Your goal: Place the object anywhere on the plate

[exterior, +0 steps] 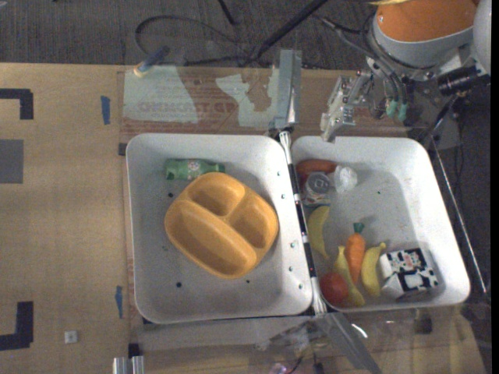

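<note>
Plate [221, 224], orange and sectioned, lies in the left bin [148, 287]. Claw [337, 123] hovers above the right bin's [448, 271] far rim, empty; fingers' spread unclear. Drop squarely over the carrot [355, 254].

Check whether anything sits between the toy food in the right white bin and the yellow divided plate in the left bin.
Only the raised bin rims where the two bins meet lie between the toy food pile and the yellow three-compartment plastic plate. A small green packet lies behind the plate, off that path.
</note>
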Robot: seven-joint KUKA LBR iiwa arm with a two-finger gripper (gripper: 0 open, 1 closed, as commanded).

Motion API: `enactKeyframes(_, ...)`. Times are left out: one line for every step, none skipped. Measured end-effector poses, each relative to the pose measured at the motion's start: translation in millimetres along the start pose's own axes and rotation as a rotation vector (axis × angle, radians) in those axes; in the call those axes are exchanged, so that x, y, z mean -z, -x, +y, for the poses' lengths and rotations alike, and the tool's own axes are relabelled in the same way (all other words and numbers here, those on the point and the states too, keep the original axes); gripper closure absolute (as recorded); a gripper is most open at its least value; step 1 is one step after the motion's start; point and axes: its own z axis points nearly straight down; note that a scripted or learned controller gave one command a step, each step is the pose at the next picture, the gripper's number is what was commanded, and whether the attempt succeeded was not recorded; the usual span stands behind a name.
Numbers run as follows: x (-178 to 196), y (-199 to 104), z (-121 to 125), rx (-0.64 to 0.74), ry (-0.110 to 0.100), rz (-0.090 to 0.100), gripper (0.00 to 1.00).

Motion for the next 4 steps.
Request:
enactKeyframes(-18.0, 26.5, 16.9, -0.049, 0.001, 0.001, 1.0)
enactKeyframes(-5.3, 28.3, 17.3, -0.05, 0.004, -0.01, 1.0)
enactKeyframes(-5.5, 28.3, 17.3, -0.05, 0.004, -0.009, 0.0)
enactKeyframes(7.0, 30.0, 17.8, -0.05, 0.008, -0.02, 1.0)
